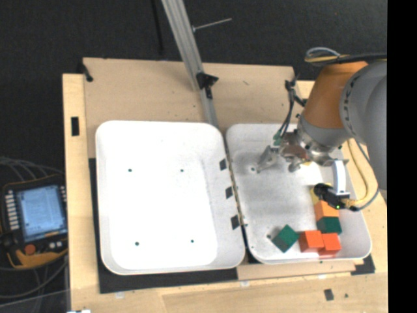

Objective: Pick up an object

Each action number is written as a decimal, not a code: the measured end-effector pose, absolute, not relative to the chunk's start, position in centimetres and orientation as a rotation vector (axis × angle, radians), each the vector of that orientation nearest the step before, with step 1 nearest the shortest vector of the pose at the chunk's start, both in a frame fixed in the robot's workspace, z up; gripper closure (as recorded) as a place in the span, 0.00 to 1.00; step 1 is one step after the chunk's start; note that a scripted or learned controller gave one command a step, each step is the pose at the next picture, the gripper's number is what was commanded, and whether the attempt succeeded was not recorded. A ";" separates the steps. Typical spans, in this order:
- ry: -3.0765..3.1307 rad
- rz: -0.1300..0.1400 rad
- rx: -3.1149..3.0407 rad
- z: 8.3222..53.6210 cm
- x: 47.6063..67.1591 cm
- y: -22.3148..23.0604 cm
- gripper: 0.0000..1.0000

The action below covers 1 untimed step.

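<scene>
Right bin [260,142] with green [284,238] and orange blocks [320,240]; gripper [277,161] apparently spread, holding nothing.

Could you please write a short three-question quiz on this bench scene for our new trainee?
1. True or false: the blocks lie in the left bin.
2. Which colours do the blocks show? A) green and orange B) blue and yellow C) red and white
3. The gripper hangs over the ____ bin.

Key:
1. False. The green block and orange block lie in the right bin, at its near right corner.
2. A.
3. Right, over its far part, apart from the blocks.
</scene>
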State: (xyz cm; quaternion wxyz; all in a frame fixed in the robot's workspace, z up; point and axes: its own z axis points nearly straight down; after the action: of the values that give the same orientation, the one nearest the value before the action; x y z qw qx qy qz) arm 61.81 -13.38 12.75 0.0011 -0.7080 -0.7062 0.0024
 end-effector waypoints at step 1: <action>-2.215 -0.005 -2.233 14.3 62.1 -13.5 1.00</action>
State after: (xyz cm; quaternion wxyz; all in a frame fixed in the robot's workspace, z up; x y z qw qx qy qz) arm 62.07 -13.46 14.27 -0.0020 -0.7100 -0.7042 -0.0015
